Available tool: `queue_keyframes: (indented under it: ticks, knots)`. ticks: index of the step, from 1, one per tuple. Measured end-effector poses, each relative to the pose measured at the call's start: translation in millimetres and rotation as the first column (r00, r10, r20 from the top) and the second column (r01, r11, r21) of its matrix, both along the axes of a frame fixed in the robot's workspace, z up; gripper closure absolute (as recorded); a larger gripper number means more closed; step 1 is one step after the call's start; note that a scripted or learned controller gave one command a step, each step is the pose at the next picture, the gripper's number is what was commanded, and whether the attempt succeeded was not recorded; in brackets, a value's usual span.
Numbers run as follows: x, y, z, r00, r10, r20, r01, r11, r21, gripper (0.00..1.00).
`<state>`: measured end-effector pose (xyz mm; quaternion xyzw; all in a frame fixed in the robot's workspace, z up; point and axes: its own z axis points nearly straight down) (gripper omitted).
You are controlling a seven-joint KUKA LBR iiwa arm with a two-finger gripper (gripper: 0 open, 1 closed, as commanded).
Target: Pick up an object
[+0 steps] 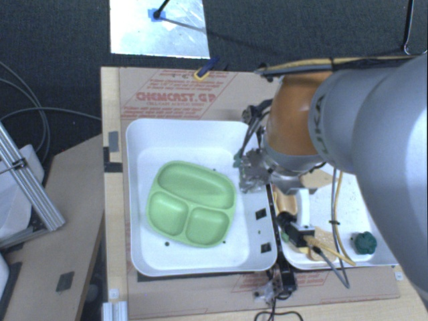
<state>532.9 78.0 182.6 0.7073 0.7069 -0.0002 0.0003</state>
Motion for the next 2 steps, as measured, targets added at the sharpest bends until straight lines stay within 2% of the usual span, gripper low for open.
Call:
queue_keyframes:
  ticks: [2]
  knots:
    - [-6,-8,12,1.000,0.004,0.002,-0.004,1.000,0.001,1.00]
